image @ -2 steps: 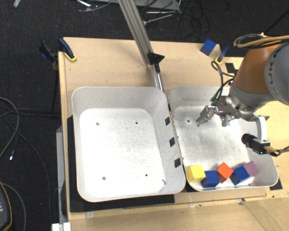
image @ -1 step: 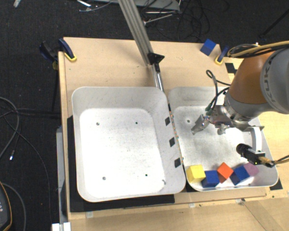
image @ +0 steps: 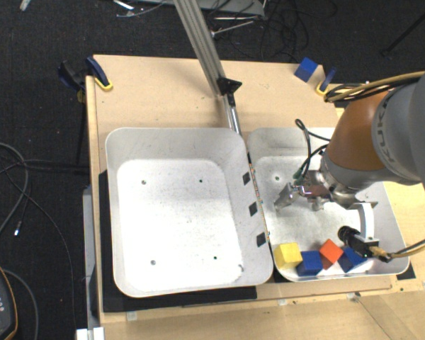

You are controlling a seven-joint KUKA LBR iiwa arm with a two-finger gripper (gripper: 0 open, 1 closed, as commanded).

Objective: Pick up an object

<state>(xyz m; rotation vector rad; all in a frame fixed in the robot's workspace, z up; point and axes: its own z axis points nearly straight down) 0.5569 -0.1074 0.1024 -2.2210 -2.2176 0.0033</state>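
Below the tool (image: 289,195), apart, lies a yellow block (image: 288,253).

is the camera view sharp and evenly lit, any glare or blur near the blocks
Camera view: lighting is even and soft, with faint shadows under the bins' rims; the left bin looks bright but keeps its speckle, so no blown glare. The blocks are fairly sharp. The pincer is slightly soft, and its detail is hard to read. The floor is dark.
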